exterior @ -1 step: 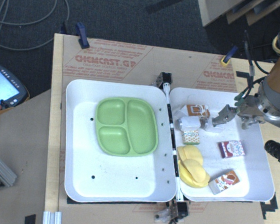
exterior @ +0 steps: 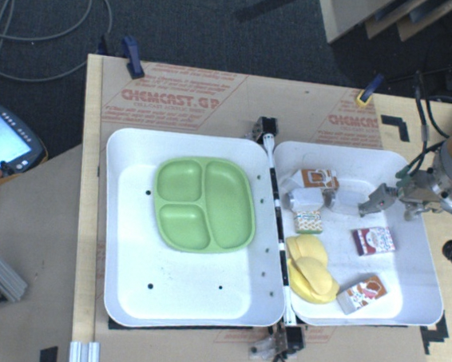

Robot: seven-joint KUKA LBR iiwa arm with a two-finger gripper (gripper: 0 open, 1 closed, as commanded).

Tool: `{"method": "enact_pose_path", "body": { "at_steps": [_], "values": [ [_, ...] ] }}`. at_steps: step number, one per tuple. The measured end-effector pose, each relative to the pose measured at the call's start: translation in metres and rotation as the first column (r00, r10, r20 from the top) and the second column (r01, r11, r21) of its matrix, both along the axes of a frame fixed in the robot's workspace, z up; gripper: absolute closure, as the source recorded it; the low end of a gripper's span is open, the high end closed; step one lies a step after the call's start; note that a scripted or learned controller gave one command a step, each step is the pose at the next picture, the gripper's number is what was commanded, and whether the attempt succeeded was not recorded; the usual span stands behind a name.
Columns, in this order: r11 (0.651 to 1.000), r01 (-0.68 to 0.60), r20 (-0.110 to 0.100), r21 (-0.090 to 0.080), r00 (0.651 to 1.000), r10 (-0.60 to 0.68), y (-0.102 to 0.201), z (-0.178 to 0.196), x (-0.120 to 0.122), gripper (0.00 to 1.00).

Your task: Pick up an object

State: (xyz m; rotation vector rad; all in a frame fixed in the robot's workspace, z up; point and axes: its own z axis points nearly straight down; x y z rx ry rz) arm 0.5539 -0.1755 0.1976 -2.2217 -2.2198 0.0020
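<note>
The carton (exterior: 361,294) lies low in the right bin (exterior: 429,274), so the empty, open gripper (exterior: 381,199) should descend squarely over one item.

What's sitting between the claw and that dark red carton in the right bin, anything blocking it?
Nothing visible blocks it. The claw hangs over bare bin floor in the right bin, and the dark red carton lies just nearer the camera, apart from the other items, with open white floor between them.

The bench (exterior: 178,99) bears two white bins side by side, left bin (exterior: 124,230) and right bin (exterior: 421,277).
</note>
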Motion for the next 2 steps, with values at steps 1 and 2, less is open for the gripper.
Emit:
{"method": "enact_pose_path", "body": {
  "at_steps": [1, 2],
  "values": [
    [1.0, -0.001, 0.006, -0.002, 1.0, 0.001, -0.018, -0.102, -0.009, 0.0],
    [1.0, 0.0, 0.011, -0.005, 1.0, 0.0, -0.019, -0.091, -0.008, 1.0]
  ]
}}
